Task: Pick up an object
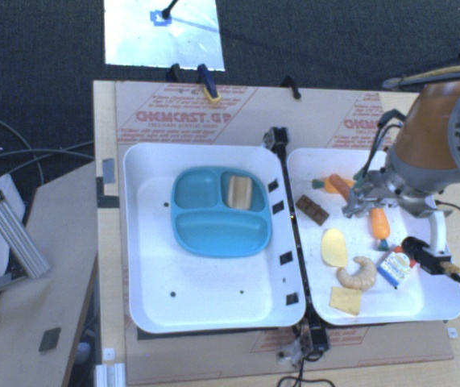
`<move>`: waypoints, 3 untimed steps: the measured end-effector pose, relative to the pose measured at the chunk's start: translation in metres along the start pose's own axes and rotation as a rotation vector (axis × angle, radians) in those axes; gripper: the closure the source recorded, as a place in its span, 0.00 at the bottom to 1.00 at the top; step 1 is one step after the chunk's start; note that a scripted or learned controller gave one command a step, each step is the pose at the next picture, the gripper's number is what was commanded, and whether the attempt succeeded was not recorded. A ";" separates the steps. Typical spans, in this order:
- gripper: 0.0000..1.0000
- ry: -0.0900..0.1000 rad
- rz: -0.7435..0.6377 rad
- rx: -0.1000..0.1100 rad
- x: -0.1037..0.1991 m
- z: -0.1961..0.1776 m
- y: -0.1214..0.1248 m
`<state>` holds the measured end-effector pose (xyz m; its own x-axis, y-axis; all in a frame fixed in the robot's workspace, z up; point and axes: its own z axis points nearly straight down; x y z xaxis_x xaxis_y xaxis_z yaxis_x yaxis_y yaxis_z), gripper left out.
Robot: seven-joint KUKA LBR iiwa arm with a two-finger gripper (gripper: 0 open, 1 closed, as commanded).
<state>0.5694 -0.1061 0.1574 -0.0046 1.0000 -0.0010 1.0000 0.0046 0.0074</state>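
Note:
My gripper (358, 203) hangs low in the right bin (439, 301), near its back. It sits between an orange carrot (337, 184) on its left and a shorter orange piece (380, 223) on its right. A brown chocolate bar (312, 210) lies further left. Nearer the front lie a yellow oval piece (334, 248), a tan croissant (359, 275), a yellow cheese slice (345, 300) and a small blue and white carton (393, 268). I see nothing held in the gripper.
The left bin (157, 297) holds a blue divided plate (213, 228) with a slice of bread (239, 192) in its back right compartment. A black clipped divider (288, 216) runs between the two bins.

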 end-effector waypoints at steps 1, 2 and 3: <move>1.00 0.000 -0.001 -0.001 0.004 -0.061 0.009; 1.00 0.001 -0.001 0.005 0.004 -0.067 0.010; 1.00 0.003 -0.005 0.007 0.057 -0.077 -0.012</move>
<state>0.5567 -0.0496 0.2345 -0.0097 1.0000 0.0022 1.0000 0.0097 0.0005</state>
